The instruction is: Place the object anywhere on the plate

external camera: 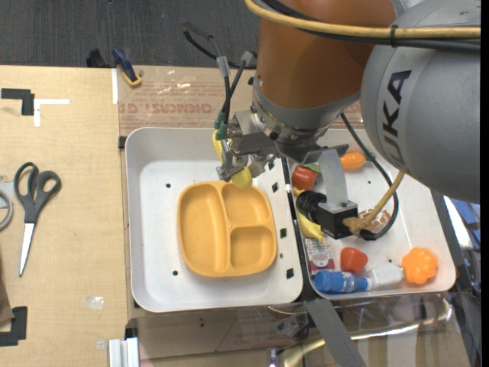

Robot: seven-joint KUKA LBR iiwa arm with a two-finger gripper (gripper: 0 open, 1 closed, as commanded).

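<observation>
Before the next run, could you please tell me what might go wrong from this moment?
The pincer hangs right at the far rim of the yellow three-compartment plastic plate, with a small yellow-green object at its tip. Whether it is truly gripped is unclear. Released here, it could miss the plate or roll off onto the left white bin.

The arm (367, 52) (top cropped) hides the right bin's (439, 281) back.

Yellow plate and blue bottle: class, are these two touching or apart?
Apart. The camera view shows the yellow plate in the left bin and the blue bottle in the right bin, with both bins' walls between them.
</observation>
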